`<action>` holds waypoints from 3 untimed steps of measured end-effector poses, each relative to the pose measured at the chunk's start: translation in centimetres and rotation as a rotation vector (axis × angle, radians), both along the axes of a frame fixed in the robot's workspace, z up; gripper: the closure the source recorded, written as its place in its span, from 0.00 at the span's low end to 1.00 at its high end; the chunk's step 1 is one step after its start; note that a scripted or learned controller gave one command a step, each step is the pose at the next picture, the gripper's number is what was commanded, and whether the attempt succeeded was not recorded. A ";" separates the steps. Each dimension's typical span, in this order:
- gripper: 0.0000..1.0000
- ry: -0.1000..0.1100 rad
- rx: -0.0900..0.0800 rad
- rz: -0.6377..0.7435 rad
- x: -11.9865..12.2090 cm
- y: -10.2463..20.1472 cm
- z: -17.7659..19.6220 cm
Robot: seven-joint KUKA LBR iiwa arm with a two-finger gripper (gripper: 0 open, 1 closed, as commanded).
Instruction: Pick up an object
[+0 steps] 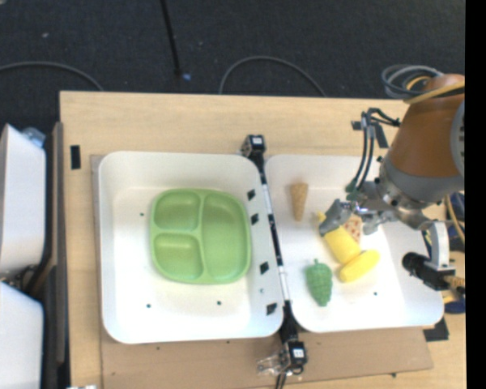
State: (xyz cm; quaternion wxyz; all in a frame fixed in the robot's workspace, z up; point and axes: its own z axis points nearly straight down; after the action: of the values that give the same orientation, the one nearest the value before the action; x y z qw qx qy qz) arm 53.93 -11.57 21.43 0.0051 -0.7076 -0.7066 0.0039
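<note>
Here, claw (352,220) low in the right bin (405,314), touching yellow toy (343,246); open or closed unclear.

Bench (186,120): light wood top; two shallow white bins side by side on it. Left bin (117,217) touching right bin (389,318) along a clipped seam.

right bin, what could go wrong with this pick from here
1. The gripper is over two yellow pieces lying against each other, so it might nudge both and lift neither.
2. The green toy lies close beside them and could get knocked toward the divider.
3. The tan cone sits near the arm's path and may get knocked.
</note>
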 end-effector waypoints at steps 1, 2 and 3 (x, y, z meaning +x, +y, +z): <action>0.00 -0.014 -0.002 0.003 0.3 0.0 0.7; 0.00 -0.010 -0.002 0.001 0.0 -0.8 -5.3; 0.00 -0.021 -0.007 0.001 0.0 -1.7 -9.1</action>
State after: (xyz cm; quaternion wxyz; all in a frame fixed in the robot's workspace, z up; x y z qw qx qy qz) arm 53.96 -13.23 12.28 -0.0046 -0.7072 -0.7070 -0.0009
